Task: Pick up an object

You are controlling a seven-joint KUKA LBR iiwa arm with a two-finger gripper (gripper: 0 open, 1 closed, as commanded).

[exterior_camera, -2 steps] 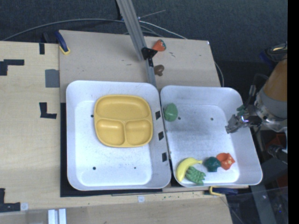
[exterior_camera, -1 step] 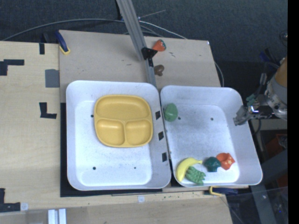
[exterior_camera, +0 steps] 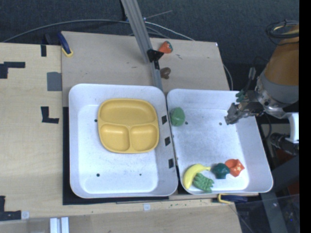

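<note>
Bench (exterior_camera: 116,57) of pale wood carried two shallow white bins side by side. Left bin (exterior_camera: 82,178) held a yellow divided tray (exterior_camera: 129,125), three compartments, lying in the upper half of that bin, nearer its far rim. Right bin (exterior_camera: 218,140) held the small items. Arm (exterior_camera: 284,67), grey with orange band, came in over the right bin's far right corner. Gripper (exterior_camera: 233,116) hung above the right rim near that corner, dark and small against the bin floor; whether the fingers stood apart or together could not be told, and nothing was seen between them.

Green ball (exterior_camera: 177,116) sat at the far left corner of the right bin, just beside the dividing rim, well apart from the gripper. Along the near edge of the same bin lay a cluster: yellow banana (exterior_camera: 192,171) at the near left corner, a light green lumpy piece (exterior_camera: 204,182) touching it, a dark teal object (exterior_camera: 221,170) just beside, and an orange-red object (exterior_camera: 235,167) next to that, possibly touching. On the bare bench beyond the bins, an orange item (exterior_camera: 166,47) and a brown one (exterior_camera: 165,73) lay near a grey pole (exterior_camera: 136,18).
</note>
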